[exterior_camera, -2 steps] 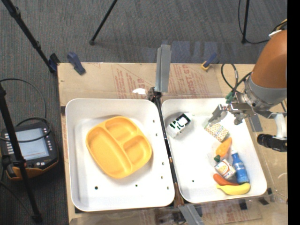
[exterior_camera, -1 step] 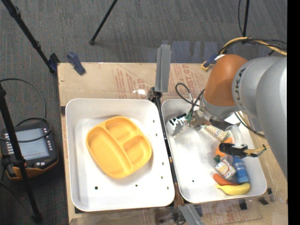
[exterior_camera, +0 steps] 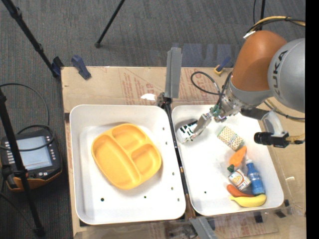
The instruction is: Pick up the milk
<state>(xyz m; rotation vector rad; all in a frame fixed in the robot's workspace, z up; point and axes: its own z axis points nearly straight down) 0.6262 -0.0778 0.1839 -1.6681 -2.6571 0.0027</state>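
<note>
Milk (exterior_camera: 187, 130): small black-and-white patterned carton, upper-left corner of right bin (exterior_camera: 209, 208), lying right at the gripper (exterior_camera: 196, 130) tips. Whether the tips clamp it or merely touch cannot be told; same for open or closed. Beyond the gripper, toward the arm's side: patterned packet (exterior_camera: 230, 137). Further off, down toward the bin's near-right corner: carrot (exterior_camera: 238, 158), small box (exterior_camera: 239, 179), blue bottle (exterior_camera: 254, 177), banana (exterior_camera: 249, 200). Across the divider from the gripper: left bin (exterior_camera: 84, 203) with yellow divided plate (exterior_camera: 126, 155).

"KUKA" on the arm (exterior_camera: 286, 73)
</note>
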